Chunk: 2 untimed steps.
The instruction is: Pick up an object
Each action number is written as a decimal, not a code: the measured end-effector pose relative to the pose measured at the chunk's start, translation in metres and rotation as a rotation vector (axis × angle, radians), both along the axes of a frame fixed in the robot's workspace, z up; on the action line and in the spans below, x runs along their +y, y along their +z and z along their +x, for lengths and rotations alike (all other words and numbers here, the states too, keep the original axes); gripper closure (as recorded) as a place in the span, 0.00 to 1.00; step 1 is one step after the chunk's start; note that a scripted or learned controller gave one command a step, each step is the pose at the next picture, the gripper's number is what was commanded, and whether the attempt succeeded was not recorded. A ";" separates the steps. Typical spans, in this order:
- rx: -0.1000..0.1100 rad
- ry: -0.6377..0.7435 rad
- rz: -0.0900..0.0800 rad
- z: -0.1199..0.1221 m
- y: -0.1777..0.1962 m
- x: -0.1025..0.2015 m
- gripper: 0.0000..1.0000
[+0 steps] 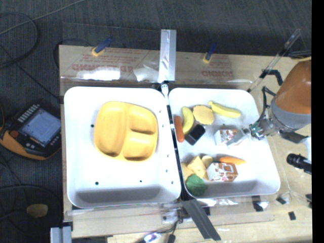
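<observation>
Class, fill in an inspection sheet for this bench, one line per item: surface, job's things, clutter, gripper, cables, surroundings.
Surface: wooden bench bearing two white bins.
Job's things: right bin holds a banana, carrot, small cartons and other toy food.
Clutter: yellow divided tray in the left bin; clips and bits on the bench edge.
Gripper: gripper at the right bin's right rim; grasp unclear.
Cables: black cables on the floor.
Surroundings: dark carpet, handheld pendant at left.
</observation>
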<state>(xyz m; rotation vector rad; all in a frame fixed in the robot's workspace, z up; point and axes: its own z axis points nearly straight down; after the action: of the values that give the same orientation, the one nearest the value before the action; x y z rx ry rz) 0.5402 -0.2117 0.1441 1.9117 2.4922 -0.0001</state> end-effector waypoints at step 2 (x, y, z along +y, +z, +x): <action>-0.004 0.001 -0.006 0.130 -0.056 0.037 0.00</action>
<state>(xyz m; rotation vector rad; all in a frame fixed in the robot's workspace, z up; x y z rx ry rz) 0.6699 -0.1743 0.0881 1.9061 2.4878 -0.0027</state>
